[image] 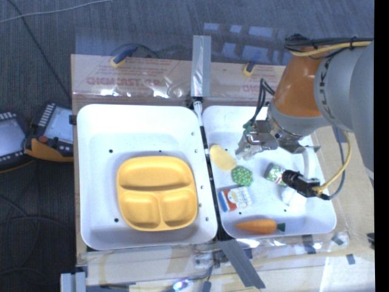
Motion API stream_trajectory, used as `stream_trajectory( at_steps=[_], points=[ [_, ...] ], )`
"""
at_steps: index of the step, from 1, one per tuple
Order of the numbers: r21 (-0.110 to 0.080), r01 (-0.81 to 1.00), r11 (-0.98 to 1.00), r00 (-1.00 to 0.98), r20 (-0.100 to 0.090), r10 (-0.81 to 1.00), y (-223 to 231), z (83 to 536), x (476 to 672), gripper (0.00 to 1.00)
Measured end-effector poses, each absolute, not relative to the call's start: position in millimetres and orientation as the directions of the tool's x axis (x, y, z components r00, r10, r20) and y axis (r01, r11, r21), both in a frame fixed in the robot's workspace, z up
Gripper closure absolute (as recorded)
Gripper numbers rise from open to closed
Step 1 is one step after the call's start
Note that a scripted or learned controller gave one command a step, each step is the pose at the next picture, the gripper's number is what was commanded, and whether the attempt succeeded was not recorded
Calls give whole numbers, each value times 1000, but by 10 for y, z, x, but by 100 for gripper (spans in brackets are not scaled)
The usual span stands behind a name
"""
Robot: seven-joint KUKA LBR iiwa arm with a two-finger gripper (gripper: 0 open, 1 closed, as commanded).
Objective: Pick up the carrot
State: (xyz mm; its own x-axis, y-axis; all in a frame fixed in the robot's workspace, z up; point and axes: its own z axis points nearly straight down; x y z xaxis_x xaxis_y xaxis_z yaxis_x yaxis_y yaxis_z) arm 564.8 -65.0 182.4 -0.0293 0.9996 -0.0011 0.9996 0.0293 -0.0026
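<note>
Gripper (246, 152): hangs over the far half of the right bin (231, 121), tilted toward the middle wall. From this angle I cannot tell whether it is spread or closed, and nothing shows in its grasp.
Nearest things: a pale oval (222, 158) just to its left and a green ball (242, 175) just below it. A small can (275, 173) lies to the ball's right.
Further out: a carton (236, 198) lies flat, between the ball and the carrot.
Carrot (258, 226): lies lengthwise along the near wall of the right bin, green tip pointing right. It is close to the wall and well apart from the gripper.
Left bin (85, 163): holds a yellow tray (159, 192), no part of this job.
Risk, wall: the carrot sits so close to the wall that one side of the grasp may land on the rim, or find no room behind it.
Risk, shape: it is round and tapered, so an off-centre pinch could roll it or squeeze it out.
Risk, neighbours: a low straight path could knock the ball or clip the carton.
Risk, angle: closing along its length instead of across it would likely miss.
</note>
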Motion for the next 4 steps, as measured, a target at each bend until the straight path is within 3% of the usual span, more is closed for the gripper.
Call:
stream_trajectory(
  at_steps=[1,2,3,4],
  points=[
    [-3,1000,-5,5,1,1000,-687,1822,5562,100],
    [-5,967,-255,255,-1,967,-29,1817,5328,100],
    [-7,869,-495,495,-4,869,536,1813,4962,100],
    [-2,705,-709,709,-6,705,1170,1846,4833,100]
  ],
)
